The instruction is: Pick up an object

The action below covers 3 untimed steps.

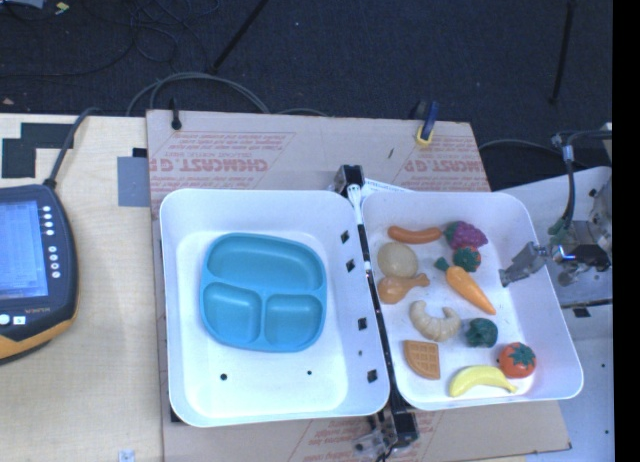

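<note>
- Camera view, the goods: everything you could pick is in the right bin (545, 280). It's all toy food, so my guess is light, hard, slick plastic that skates away if you clip it off-centre.
- Easiest bet looks like the carrot (470, 288), near the bin's middle, tip pointing to about 5 o'clock. Take it across the narrow body, halfway along, with the gripper closing square to its length.
- The banana (483, 380) at 6 o'clock of the bin sits close to the front wall, so there's less room there. The tomato (516, 359) just beside it is round and will probably squirt out.
- The croissant (435, 321) and the waffle (423, 358) lie near each other, and the sausage (415, 234) has the top end to itself.
- The left bin (185, 290) carries a blue divided plate (264, 290).
- Arm pose: the gripper (522, 263) hangs over the right bin's 3 o'clock edge, reaching in from the right, well apart from the carrot and holding nothing that I can see. It's too blurry and small, so I can't tell whether it's spread or pressed together.
</note>
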Tool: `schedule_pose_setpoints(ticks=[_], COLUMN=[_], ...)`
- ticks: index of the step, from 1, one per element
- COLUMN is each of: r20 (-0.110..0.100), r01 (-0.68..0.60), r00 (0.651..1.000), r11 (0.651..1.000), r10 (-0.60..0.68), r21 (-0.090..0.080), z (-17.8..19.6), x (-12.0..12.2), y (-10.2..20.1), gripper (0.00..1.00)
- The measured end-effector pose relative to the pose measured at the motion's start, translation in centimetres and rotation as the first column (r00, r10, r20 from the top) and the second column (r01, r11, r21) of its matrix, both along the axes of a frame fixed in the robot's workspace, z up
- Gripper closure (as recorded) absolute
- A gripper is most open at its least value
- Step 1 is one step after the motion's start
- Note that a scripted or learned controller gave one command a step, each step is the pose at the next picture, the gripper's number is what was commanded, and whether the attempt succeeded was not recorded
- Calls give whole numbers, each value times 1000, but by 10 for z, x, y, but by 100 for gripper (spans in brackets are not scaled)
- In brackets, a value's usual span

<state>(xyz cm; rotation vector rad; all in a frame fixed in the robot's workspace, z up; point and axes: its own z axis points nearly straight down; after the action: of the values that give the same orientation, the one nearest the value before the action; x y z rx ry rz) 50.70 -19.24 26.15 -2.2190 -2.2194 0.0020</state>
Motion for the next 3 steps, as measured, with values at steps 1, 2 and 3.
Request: schedule_pose_setpoints(ticks=[1,2,3], r20=[-2,20,10], r01=[-1,-5,-9], r00=[1000,1000,1000], r11=[1000,1000,1000], r10=[1,6,9], r21=[1,-4,-1], z=[10,195,268], x=[0,29,38], y=[-1,56,134], gripper=[100,100,100])
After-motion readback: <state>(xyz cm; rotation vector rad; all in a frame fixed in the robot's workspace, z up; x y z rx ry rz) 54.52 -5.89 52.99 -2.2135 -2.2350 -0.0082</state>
